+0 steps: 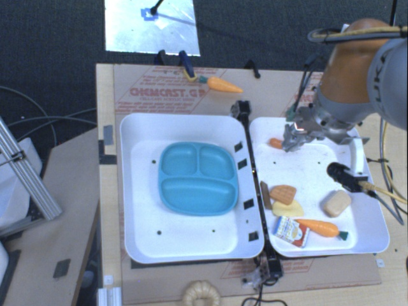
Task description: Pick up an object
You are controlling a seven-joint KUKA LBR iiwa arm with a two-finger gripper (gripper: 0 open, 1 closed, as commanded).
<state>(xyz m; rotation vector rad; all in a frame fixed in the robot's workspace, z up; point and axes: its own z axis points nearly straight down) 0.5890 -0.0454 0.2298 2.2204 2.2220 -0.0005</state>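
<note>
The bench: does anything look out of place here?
Yes. One toy carrot lies outside both bins, on the cardboard behind the left bin, while the other carrot lies in the right bin.

Robot lab: bench bins (185, 125), loose cables (38, 116)

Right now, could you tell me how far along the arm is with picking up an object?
Nothing looks picked yet. The hand is low in the right bin, beside a small orange piece near the bin's back wall; I cannot tell whether it grips it. The cracker, carrot, beige block and small carton all lie in that bin. Left: securing something and lifting it.
</note>
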